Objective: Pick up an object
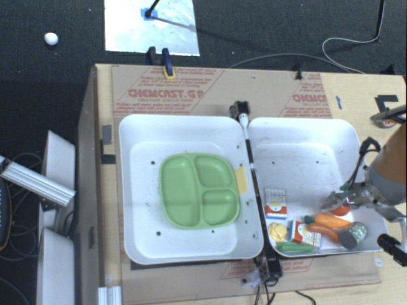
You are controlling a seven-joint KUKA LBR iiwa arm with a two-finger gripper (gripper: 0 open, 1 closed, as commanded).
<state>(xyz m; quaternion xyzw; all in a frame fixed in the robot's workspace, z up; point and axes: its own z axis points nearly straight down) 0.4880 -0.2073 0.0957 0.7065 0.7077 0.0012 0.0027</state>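
So the gripper (337,202) is down low in the right bin (299,138), near its right wall and toward the front, and whether it's spread or pinched shut is honestly impossible to tell from this angle, it's just a blurry grey bit with something small and red (341,210) right at its tip. Can't tell if that red thing is actually being held or is just lying there.

Just in front of it sits the carrot (331,222), with a dark round thing (353,234) next to it by the front right corner. Further along the front wall toward the divider there's a red and white packet (305,233), a green pod (294,248), something pale yellow (276,231) and a small carton (275,203).

The left bin (184,126) has only a green divided plate (198,189) in its middle.

Looks like the arm is at the grab stage. The pile is packed tight, so it'd do best to commit to one piece on the outer edge, the carrot or the red bit, come straight down over it and close across the narrow side, then lift slowly so neighbours don't drag along
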